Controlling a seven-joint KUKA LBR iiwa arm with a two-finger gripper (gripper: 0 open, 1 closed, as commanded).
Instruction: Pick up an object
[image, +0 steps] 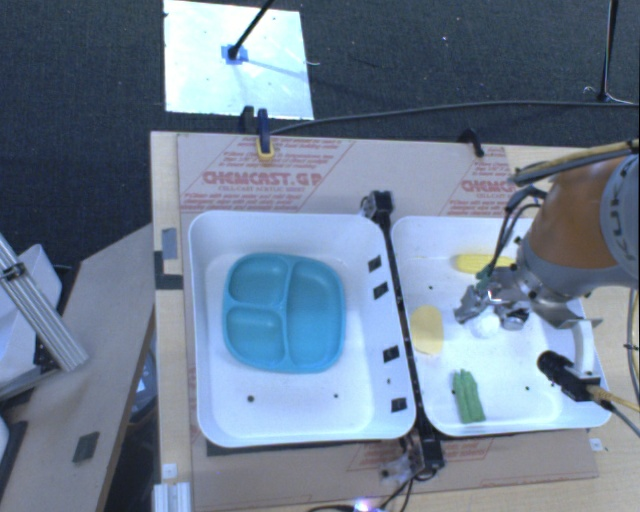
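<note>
1. We see the arm (585, 225), grey with an orange band, reaching in from the right over the right bin (440, 418).
2. The claw (488, 310) hangs low in the middle of that bin; we cannot tell whether it is wide or narrow, nor whether it holds anything.
3. A small white object (484, 326) lies directly beneath the claw's tip, apparently touching it; its outline is too blurred to describe.
4. A pale yellow oval piece (428, 329) lies just to the left of the claw, near the wall between the bins.
5. A brighter yellow piece (472, 263) lies beyond the claw, towards the far wall, partly behind the cables.
6. A green ridged piece (468, 395) lies nearer the camera than the claw, close to the front wall.
7. The left bin (215, 400) holds a blue divided plate (285, 311), well apart from the claw.
8. On the board (330, 165) under the bins we read red print, "CHEMCAST GP", repeated; the copy at upper right is partly hidden.
</note>
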